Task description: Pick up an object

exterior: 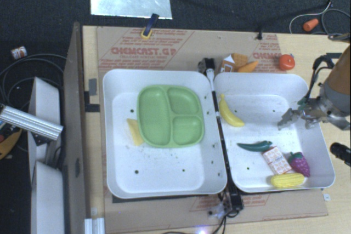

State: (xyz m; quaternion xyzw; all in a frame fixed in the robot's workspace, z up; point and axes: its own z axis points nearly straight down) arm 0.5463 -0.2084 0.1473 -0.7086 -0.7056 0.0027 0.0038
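The right bin holds a yellow banana by its left wall. Toward its front lie a dark green pepper, a small red-and-white box, purple grapes and a yellow corn cob. My gripper hangs over the right side of this bin, above bare floor. It is open with nothing between its fingers. The grapes and box lie in front of it, and the banana is well off to its left.
The left bin holds a green divided plate and a yellow wedge at the plate's left edge. Behind the right bin, on the bench, lie an orange carrot and a red tomato.
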